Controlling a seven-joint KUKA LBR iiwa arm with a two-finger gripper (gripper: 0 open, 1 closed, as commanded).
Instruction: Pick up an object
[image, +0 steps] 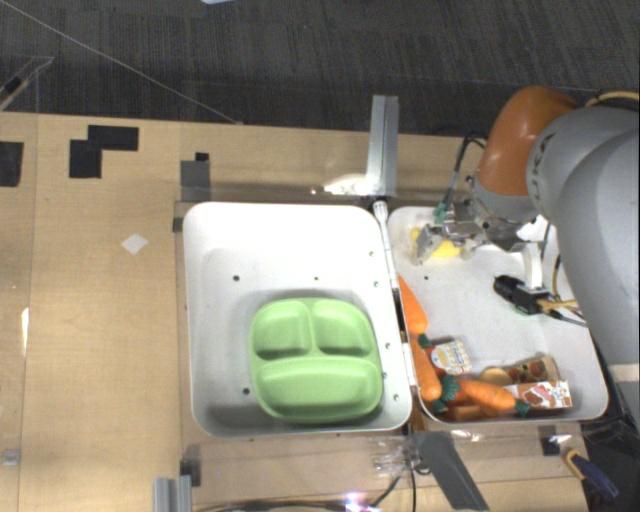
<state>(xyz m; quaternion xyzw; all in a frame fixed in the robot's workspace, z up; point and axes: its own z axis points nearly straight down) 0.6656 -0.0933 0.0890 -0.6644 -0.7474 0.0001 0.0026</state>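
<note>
Camera view, from the left: the pale wooden bench (90, 330) carries a few black squares (100, 150) near its far edge. Next comes the left bin (200, 300), white and shallow, and in it lies a green divided plate (315, 358) with three compartments, set toward the near side and close to the wall it shares with its neighbour

The right bin (480, 320) sits just beside it. Along its left wall an orange carrot (412, 312) lies lengthwise, and a second carrot (428, 372) follows on toward the near corner. A small printed packet (450, 355) rests beside those two, and a third carrot (485, 395) lies across the near edge, touching a brown and red carton (540, 392) to its right

At the far left corner of this bin a small yellow object (442, 252) lies on the white floor. The gripper (448, 236) is down right over it, at or just above its top edge; whether the tool is open, closed or has caught the yellow object cannot be told from this angle. The grey arm (590, 200) fills the right side above the bin, its orange band (515, 140) sitting just above the wrist
</note>
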